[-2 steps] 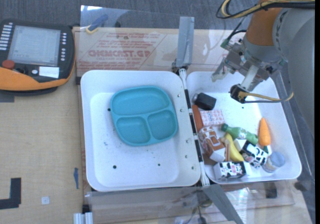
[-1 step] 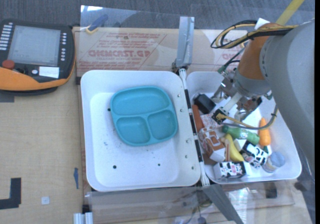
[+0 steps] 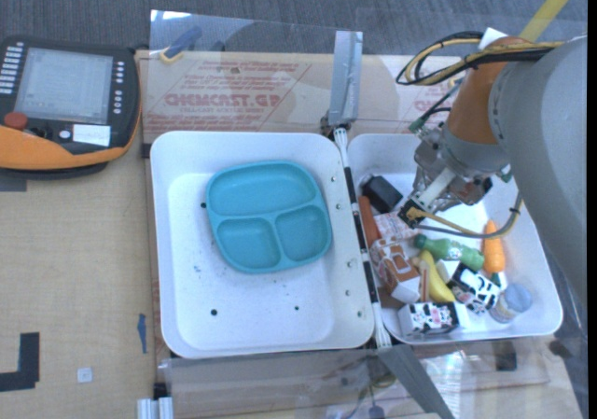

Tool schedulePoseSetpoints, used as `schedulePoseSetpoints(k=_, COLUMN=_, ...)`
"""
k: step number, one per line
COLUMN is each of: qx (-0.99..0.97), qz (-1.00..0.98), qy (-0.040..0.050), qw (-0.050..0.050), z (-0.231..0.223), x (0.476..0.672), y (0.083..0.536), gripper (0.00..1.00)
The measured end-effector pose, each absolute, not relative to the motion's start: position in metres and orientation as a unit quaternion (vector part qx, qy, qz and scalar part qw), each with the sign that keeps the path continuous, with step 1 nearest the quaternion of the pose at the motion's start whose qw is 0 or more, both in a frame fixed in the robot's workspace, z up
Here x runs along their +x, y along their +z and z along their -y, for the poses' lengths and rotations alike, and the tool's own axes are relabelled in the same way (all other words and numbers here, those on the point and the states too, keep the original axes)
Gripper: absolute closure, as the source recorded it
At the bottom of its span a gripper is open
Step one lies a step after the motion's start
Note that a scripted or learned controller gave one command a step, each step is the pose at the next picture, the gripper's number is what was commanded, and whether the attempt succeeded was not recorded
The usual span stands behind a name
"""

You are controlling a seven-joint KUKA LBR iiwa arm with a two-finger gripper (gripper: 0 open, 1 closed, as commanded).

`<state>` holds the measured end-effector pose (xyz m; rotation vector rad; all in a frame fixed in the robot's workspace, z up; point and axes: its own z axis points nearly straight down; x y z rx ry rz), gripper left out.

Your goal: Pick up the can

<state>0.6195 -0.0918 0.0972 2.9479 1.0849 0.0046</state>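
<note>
End effector [image 3: 417, 209] over cluttered right bin [image 3: 546, 314]; smooth teal plate [image 3: 269, 216] left.

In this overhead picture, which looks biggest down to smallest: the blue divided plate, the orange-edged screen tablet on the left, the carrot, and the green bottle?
1. Blue divided plate
2. Screen tablet, close behind the plate
3. Green bottle and carrot: too alike to rank, both partly hidden.

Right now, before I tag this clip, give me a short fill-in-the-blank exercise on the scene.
1. The teal divided plate lies in the ____ bin.
2. The plate has ____ compartments.
3. The gripper hangs over the ____ bin, above the clutter.
4. The carrot in that bin is ____ in colour.

Missing words: left; three; right; orange
</note>
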Motion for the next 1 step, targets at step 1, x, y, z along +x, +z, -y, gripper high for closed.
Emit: schedulePoseSetpoints(k=1, qx=0.946, qz=-0.325, qy=-0.0002, qw=0.000, z=0.0709, x=0.6521, y=0.1853, gripper=1.00)
